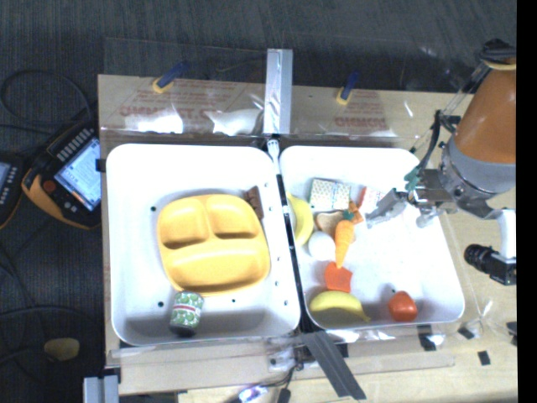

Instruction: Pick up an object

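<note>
Two white bins sit side by side on the counter in the camera view. The left bin holds a yellow tray and a small green can. The right bin holds the carrot, a white egg, a patterned box, a banana, a tomato and an orange block. The gripper hangs in the right bin, just beside the carrot top, and nothing lies between its fingers; they look a little apart. I judge that the picking is not yet done: every object rests in a bin, so the closing and the lift remain.
</note>
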You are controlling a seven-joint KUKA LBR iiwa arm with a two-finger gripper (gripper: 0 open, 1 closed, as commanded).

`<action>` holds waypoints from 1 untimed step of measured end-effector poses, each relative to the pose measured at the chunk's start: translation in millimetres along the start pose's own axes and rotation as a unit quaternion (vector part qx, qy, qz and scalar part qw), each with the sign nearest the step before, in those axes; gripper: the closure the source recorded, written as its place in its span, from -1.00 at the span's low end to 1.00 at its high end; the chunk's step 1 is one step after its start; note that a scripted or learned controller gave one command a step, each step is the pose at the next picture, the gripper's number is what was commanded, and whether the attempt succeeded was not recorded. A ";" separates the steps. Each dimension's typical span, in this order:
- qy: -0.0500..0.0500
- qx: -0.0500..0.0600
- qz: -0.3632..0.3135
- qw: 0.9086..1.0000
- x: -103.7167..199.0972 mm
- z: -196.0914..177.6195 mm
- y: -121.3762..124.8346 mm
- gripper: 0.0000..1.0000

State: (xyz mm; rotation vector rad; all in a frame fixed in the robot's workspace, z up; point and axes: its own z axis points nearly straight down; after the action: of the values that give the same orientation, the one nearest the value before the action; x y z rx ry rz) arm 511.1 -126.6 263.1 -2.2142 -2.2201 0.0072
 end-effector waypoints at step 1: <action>0.001 0.000 0.075 0.997 -21.1 19.8 7.4 -1.00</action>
State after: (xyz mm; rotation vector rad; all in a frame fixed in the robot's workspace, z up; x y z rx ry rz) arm 518.4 -147.6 243.3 -2.3735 -2.0479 0.0070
